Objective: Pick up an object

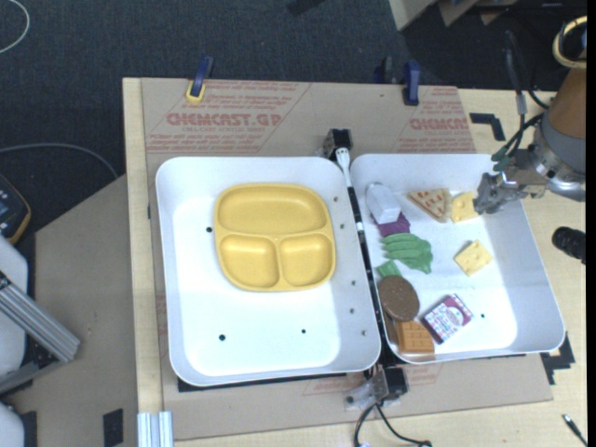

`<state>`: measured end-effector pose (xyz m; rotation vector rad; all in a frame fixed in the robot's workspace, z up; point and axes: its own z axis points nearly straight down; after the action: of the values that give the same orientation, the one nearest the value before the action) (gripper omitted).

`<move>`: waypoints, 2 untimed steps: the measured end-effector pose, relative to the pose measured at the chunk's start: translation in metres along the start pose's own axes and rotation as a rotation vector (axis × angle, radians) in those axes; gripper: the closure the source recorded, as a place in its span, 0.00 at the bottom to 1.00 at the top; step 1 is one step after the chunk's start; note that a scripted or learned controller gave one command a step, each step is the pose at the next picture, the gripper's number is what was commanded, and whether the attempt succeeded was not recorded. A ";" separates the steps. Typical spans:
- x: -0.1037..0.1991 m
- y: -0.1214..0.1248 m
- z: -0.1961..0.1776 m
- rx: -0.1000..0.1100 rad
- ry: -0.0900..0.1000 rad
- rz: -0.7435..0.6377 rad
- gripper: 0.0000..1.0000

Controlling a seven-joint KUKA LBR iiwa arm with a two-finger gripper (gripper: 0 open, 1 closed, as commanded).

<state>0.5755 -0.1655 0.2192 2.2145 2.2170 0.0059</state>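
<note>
The right bin [521, 277] holds several toy foods: a pizza slice [429, 201], a yellow cheese piece [463, 207] beside it, a second cheese wedge [473, 258], a green leafy piece [408, 250], a white and purple item [386, 208], a brown round cookie [399, 296], an orange cracker [413, 337] and a purple packet [447, 318]. My gripper [491, 196] hangs at the bin's upper right, just right of the cheese piece by the pizza slice. Nothing shows between its fingers.
The left bin [186, 287] carries a yellow divided plate [275, 234]. Both bins rest on a cardboard sheet [279, 110] held by a yellow clamp [197, 84] and a blue clamp [410, 80]. A black divider [357, 240] runs between the bins.
</note>
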 end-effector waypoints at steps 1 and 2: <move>0.052 0.024 -0.012 0.003 0.004 -0.006 1.00; 0.109 0.046 -0.019 0.003 0.004 -0.006 1.00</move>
<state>0.6210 -0.0561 0.2379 2.2114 2.2274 0.0067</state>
